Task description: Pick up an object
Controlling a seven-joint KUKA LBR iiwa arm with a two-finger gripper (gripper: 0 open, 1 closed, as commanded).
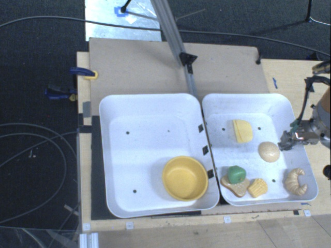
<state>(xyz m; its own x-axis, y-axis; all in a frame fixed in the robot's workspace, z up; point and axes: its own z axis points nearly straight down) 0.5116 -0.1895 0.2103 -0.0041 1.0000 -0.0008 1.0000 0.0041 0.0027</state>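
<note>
A dark carpeted floor strewn with cables surrounds a pale wooden bench (155, 66), and on it two shallow white bins sit side by side, their inner rims touching. The left bin (134, 112) holds a single yellow bowl (185, 177) near its front right corner. The right bin (217, 107) carries the smaller things any of which could serve as the object to pick up: a pale yellow wedge-like block (242, 130) toward the middle, a beige egg-shaped piece (269, 152) to its lower right, a croissant (296, 181) in the front right corner, and along the front edge a green piece (237, 174) resting on a tan slice (234, 187), with a small yellow ridged piece (257, 187) just beside them. As for progress, I judge the task barely begun: every object lies on the bin floor, none lifted, and the gripper (288, 140) hangs at the right rim of the right bin, just beside the egg-shaped piece, with nothing visibly between its fingers. Approach, closing and lifting all appear left to do. The gripper is small, dark and blurred at the frame's edge, so how wide it stands I cannot tell; most of the arm is cut off at the right. What exactly the green and tan pieces represent is also hard to make out.
</note>
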